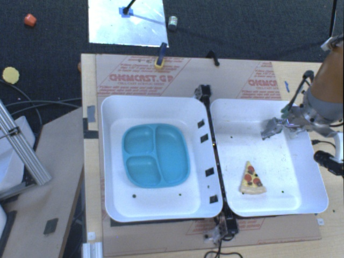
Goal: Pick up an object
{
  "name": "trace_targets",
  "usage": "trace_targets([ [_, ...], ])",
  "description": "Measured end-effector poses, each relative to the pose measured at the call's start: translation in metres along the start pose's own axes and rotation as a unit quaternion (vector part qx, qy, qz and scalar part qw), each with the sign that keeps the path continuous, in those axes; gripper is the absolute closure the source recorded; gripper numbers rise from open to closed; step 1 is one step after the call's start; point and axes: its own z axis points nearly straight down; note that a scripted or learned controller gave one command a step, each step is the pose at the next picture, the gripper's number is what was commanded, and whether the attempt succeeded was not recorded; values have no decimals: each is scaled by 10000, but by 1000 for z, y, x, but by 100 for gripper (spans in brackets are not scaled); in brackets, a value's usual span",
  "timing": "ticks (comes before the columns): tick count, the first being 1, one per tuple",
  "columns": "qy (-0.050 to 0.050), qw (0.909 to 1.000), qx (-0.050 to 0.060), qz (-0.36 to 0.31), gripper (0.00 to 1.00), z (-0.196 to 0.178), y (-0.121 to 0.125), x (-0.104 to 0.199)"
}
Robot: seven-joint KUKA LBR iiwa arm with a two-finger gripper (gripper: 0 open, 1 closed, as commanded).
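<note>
Two bins: you see a left bin [107, 160] and a right bin [306, 198], both shallow and white, side by side on a cardboard sheet [145, 77] with red print.
Left bin contents: a blue divided plate [156, 155] with three compartments lies flat near the middle of that bin.
Right bin contents: a toy pizza slice [251, 179] lies flat on the floor, toward 6 o'clock of the bin's centre, its point toward 12 o'clock and its crust toward 6 o'clock.
Arm: it enters your view from 3 o'clock, grey with the orange band [329, 82] above the wrist.
Gripper: the gripper [270, 128] sits over the right bin, toward 12 o'clock of the bin's centre, its tip pointing toward 9 o'clock.
Gripper state: you cannot tell whether it is spread or closed; the tip is a small grey blur, and nothing shows held in it.
Gripper versus slice: the slice lies toward 6 o'clock of the gripper tip, well apart from it, with bare white floor between.
Divider: black clips [208, 172] run along the shared rims between the two bins.
Beyond the bench: at 12 o'clock a shiny metal sheet [126, 15] lies on dark carpet; an orange ball [29, 20] and a yellow ball [10, 75] sit toward 10 o'clock.
Bench edge: a yellow-and-blue clamp [160, 56] sits at the 12 o'clock edge of the cardboard.
</note>
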Motion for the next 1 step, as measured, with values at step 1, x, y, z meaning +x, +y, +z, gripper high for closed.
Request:
trace_targets([
  [1, 8, 10000, 15, -20, 0, 107, -37, 51],
])
